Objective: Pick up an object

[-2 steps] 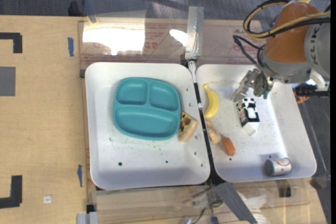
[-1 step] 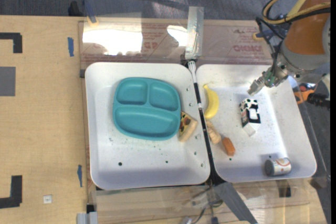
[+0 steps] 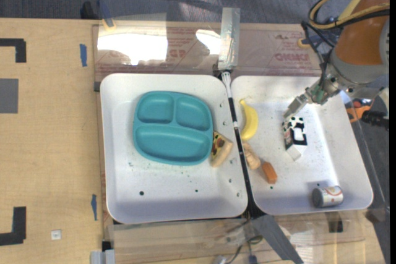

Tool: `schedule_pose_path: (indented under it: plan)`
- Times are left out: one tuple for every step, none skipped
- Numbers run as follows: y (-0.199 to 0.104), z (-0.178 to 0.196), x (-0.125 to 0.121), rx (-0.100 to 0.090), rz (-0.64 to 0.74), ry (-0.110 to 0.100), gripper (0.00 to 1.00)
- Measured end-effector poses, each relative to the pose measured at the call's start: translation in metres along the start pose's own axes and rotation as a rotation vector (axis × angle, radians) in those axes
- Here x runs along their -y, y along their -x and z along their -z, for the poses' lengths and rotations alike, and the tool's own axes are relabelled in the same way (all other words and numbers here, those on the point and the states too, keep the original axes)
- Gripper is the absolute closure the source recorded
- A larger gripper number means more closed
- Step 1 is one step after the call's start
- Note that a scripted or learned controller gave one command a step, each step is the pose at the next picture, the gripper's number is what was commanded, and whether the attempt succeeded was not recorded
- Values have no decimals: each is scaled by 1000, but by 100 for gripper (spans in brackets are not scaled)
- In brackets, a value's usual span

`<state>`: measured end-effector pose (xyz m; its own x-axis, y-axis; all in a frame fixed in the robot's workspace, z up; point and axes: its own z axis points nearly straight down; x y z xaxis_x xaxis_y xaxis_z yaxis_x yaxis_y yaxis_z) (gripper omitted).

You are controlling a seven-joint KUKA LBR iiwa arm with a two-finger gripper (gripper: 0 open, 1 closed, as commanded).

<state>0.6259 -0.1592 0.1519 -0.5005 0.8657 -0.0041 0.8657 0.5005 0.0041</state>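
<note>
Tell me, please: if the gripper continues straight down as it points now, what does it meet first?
Probably the bare floor of the right bin, since the gripper hangs beside no object; its height is unclear.

Yellow banana [image 3: 249, 120] lies curved along the right bin's [image 3: 346, 151] left edge.

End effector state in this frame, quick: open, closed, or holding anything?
End effector: low in the right bin, over its middle; open or closed cannot be told, and no object is seen in its grasp.
</note>
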Motion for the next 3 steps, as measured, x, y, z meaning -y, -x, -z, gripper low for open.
schedule_pose_path:
  plan:
    - [-21, -62, 24, 5, -3, 5, 0]
    - [-19, -48, 21, 11, -3, 14, 100]
    - [-89, 39, -3, 1, -81, 8, 100]
